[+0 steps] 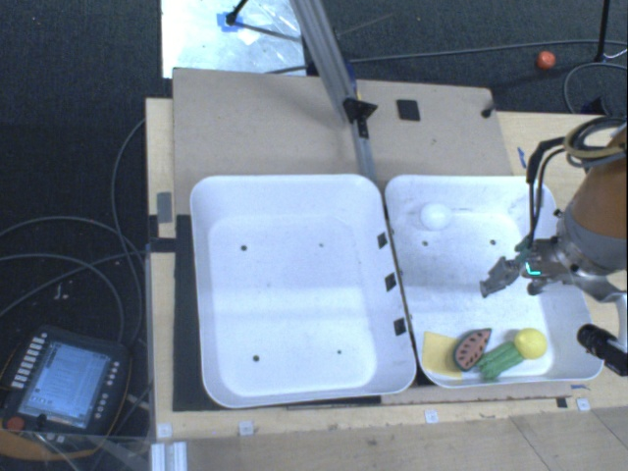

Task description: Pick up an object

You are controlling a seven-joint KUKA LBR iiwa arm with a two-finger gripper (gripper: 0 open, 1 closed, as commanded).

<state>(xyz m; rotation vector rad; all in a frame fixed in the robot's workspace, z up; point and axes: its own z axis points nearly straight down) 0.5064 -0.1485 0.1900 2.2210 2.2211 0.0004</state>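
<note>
So, arm: the grey arm (597, 214) comes in from the right, orange band up top, wrist bent down over the right bin (471, 196).
Jaws: the jaws (498, 279) hang low over the middle-right of that bin, pointing left. Too dark and blurry to call them released or clenched, so I can't tell. Nothing visible between them either.
Objects to pick: all in the right bin. A white ball (435, 216) sits near the back left, well apart from the jaws. Along the front wall there's a little pile: yellow flat piece (439, 350), watermelon slice (473, 345) on top of it, green piece (500, 359) just beside that, and a yellow round thing (531, 342) touching the green one's right end.
Left bin: left bin (289, 292) is plain white, with a few small dark dots on its floor.
In the way: black cables (537, 180) loop off the arm over the bin's right rim.
Around: counter (294, 106) with a cardboard sheet, slanted metal pole (324, 42) at the back, handheld controller (64, 376) at lower left, small orange ball (546, 60) on the floor.
</note>
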